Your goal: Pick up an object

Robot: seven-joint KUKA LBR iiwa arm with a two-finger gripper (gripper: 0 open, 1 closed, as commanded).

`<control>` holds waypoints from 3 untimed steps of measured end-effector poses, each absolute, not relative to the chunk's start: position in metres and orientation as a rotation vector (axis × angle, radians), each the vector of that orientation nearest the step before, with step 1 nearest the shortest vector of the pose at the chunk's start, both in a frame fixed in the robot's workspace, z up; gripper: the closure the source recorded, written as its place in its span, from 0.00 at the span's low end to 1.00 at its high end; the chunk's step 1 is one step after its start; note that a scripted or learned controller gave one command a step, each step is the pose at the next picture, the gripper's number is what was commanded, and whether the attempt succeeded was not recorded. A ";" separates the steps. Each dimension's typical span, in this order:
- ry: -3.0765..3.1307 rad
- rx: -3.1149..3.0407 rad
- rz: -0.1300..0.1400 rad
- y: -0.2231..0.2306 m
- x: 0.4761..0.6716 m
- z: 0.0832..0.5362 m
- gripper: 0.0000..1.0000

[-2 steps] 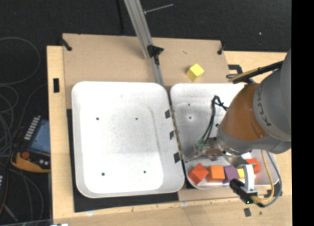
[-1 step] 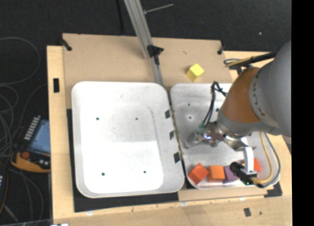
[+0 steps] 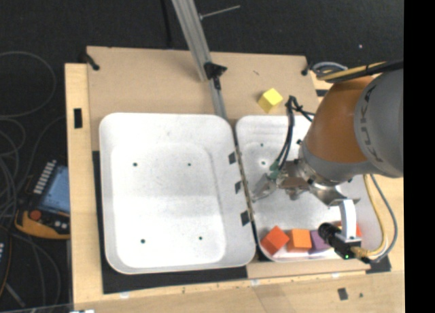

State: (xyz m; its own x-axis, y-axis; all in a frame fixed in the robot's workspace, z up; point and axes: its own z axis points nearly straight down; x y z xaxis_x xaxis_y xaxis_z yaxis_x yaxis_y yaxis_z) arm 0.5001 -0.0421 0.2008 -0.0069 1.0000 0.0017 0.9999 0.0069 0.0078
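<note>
In the right bin [image 3: 255,135], along its near edge, lie a red-orange block [image 3: 275,239], an orange block [image 3: 300,239] and a purple block [image 3: 319,240] side by side. A yellow block [image 3: 270,99] rests on the bench just beyond that bin. My gripper [image 3: 266,184] hangs low over the right bin's left part, near the divider between the bins, well short of the blocks. The arm's grey and orange wrist covers much of the bin's right side. Nothing shows between the fingers.
The left bin [image 3: 170,189] is a wide white tray. A slanted metal rail [image 3: 194,26] runs from the top down to the bins' junction. Cables [image 3: 296,118] loop beside the wrist. A pendant [image 3: 47,199] lies off the bench at left.
</note>
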 end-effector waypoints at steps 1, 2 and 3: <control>2.228 2.212 0.006 -0.004 0.557 0.197 0.00; 2.229 2.213 -0.003 -0.008 0.555 0.197 0.00; 2.235 2.208 -0.004 -0.007 0.555 0.197 0.00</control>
State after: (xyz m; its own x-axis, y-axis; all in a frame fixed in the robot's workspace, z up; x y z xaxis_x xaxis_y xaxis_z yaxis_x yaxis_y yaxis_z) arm 0.5549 -0.0072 0.1967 -0.0121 0.9999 -0.0014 0.9999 0.0121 -0.0018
